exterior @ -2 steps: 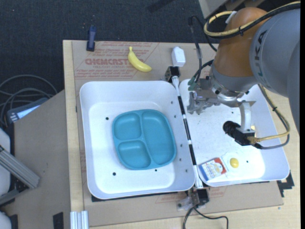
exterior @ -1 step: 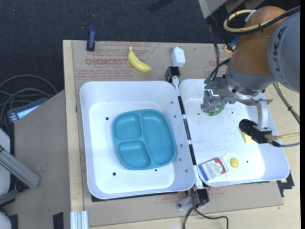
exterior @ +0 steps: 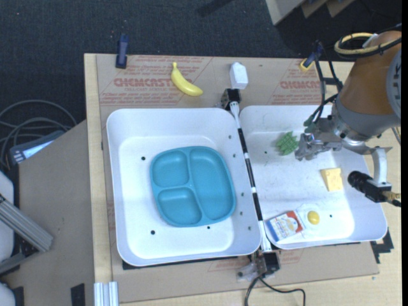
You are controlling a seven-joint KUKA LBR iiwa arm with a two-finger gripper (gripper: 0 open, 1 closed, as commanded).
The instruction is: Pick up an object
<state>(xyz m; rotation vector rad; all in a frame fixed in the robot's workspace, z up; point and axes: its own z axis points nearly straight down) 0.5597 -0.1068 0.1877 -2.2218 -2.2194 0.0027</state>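
Right now the claw (exterior: 310,146) hangs low in the right bin (exterior: 363,231), just beside a small green leafy thing (exterior: 287,143) near the bin's far left part. From where I stand I cannot tell how the claw is set, and nothing shows in it. The green piece looks light and soft, probably squashy toy greens, so I would judge a pinch across its bunched middle the safest hold; its frilly edges may slip. Nearby lie a yellow cheese-like wedge (exterior: 331,178), stiff and small, and a flat packet (exterior: 285,225) by a white-and-yellow piece (exterior: 311,217). A blue divided plate (exterior: 191,185) sits in the left bin (exterior: 127,139), a banana (exterior: 185,81) on the surface (exterior: 153,75) beyond.
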